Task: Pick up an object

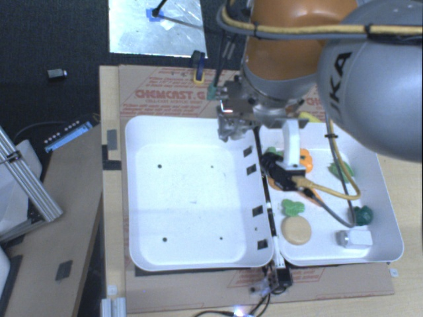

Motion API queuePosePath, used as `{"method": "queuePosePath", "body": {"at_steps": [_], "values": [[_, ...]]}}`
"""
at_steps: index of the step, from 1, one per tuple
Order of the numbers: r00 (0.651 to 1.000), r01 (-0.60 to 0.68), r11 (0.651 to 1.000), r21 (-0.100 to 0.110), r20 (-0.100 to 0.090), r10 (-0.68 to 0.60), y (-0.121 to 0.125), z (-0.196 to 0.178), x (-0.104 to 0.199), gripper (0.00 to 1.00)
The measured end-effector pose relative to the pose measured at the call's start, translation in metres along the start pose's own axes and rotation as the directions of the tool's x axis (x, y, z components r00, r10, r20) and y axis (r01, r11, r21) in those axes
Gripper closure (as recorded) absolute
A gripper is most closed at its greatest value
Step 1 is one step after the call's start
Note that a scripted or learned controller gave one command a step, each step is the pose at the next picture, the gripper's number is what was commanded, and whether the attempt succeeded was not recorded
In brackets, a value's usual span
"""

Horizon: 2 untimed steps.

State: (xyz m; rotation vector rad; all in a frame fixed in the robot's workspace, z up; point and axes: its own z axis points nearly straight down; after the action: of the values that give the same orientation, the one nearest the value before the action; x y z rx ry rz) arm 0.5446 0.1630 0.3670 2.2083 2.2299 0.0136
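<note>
Several items lying right of bin divider (266,197); tan disc (297,230) sitting beside divider's near end, looking light, stiff, smooth, suiting edge-to-edge pinch. Gripper (227,132) hovering over divider's far end; clenched or released, cannot tell.

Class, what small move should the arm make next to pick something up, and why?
Probably move the tool toward the tan disc in the right bin: the tool sits by the divider at the far end, while the disc lies flat.

We read "CHEMCAST" in red print on the cardboard sheet (165,92), followed by letters we cannot make out, and black "KA" on the grey arm (377,84)
</note>
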Motion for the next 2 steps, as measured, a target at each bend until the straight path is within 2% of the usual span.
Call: {"method": "queuePosePath", "body": {"at_steps": [1, 2], "values": [[1.000, -0.004, 1.000, -0.001, 0.003, 0.004, 0.071, -0.031, 0.004, 1.00], [1.000, -0.005, 1.000, -0.002, 0.003, 0.005, 0.117, -0.087, -0.004, 1.00]]}}
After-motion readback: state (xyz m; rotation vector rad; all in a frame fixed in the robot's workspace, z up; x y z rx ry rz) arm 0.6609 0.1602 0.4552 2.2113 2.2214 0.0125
